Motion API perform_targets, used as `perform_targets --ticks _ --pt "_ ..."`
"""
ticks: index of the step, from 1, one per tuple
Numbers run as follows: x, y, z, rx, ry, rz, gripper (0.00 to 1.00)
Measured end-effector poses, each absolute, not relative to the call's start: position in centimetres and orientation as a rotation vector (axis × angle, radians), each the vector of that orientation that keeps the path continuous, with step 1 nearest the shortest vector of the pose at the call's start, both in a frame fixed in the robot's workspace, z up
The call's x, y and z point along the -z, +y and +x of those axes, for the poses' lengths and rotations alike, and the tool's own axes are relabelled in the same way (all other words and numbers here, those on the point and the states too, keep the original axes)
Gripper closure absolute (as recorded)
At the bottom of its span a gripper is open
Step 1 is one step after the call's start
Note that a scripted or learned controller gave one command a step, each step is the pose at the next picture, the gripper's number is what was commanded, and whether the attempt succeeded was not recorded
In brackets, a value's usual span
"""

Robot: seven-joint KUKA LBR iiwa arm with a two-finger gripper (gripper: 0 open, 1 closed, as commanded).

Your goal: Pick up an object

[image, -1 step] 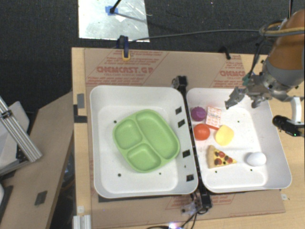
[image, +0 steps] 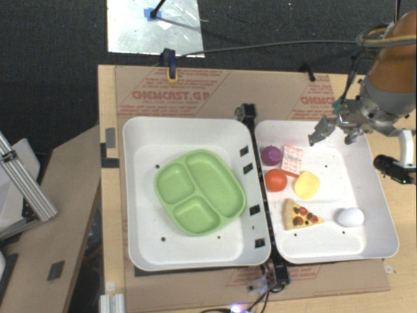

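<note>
Overhead, an open, empty gripper (image: 337,130); six toy foods (image: 301,215) below, one green tray (image: 199,192) leftward.

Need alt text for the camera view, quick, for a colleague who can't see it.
The gripper hangs open over the right bin's far edge, holding nothing. That bin holds toy food, including a pizza slice; the left bin holds a green divided plate.

We observed a rounded orange band (image: 396,67) above a grey metallic wrist (image: 384,106), thin black cables (image: 355,70) alongside, and a dark grey two-fingered tool (image: 335,130).
</note>
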State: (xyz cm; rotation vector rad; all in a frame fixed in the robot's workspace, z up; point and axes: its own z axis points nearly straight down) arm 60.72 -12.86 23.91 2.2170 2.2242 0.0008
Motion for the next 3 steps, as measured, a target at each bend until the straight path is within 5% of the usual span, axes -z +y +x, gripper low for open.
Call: perform_targets --ticks 3 --pt "-8.7 -11.9 61.2 -0.007 2.221 2.220 0.00"
